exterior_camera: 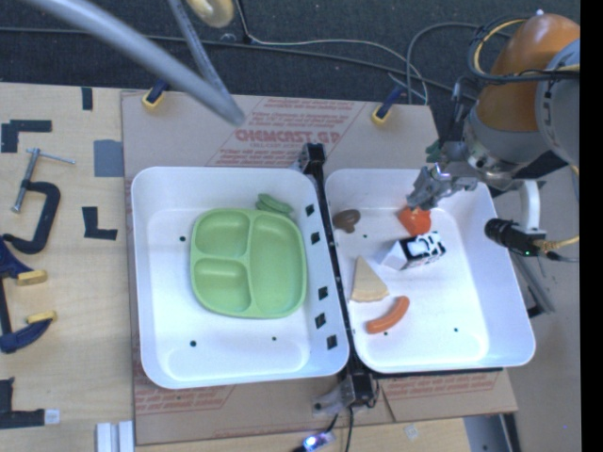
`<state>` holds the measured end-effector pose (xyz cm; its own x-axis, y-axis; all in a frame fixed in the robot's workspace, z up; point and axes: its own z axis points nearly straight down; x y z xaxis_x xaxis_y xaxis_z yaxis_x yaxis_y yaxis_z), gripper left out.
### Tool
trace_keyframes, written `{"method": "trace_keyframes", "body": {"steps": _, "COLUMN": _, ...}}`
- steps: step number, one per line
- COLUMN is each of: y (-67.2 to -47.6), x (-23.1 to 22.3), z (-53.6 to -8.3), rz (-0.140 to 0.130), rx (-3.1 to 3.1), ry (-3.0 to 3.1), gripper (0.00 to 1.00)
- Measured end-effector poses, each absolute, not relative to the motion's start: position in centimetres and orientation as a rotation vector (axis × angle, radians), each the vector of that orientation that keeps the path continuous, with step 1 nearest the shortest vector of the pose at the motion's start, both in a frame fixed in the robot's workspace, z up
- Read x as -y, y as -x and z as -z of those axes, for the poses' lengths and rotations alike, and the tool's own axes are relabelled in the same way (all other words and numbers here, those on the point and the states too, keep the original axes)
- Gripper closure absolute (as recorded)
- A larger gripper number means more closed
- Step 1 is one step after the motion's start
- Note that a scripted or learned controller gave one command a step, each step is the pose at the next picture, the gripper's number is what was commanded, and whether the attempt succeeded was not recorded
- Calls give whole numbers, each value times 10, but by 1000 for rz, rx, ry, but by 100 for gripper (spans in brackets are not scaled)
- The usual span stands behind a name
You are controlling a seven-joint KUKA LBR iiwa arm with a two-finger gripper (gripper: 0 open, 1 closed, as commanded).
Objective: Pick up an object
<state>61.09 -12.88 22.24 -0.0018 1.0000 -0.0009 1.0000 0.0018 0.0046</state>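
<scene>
Presently: gripper above orange object, right bin; finger state indiscernible; descend centred, clear of black-white box.

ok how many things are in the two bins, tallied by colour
green: 2, the divided tray and a small green piece at its top edge
orange-red: 2, sausage, round piece
brown: 1
tan wedge: 1
black-and-white: 1
total: 7

A robotics lab is showing here: clamps are lying on the cardboard-covered bench, cables trailing behind.
</scene>
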Motion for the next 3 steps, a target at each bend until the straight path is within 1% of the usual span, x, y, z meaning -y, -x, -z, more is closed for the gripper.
{"method": "trace_keyframes", "body": {"steps": 1, "y": -623, "x": 71, "z": -229, "rz": -1, "rx": -2229, "ry": -2215, "gripper": 100}}
{"method": "trace_keyframes", "body": {"steps": 3, "y": -631, "x": -29, "z": -242, "rz": 0, "rx": -2228, "ry": -2216, "gripper": 100}}
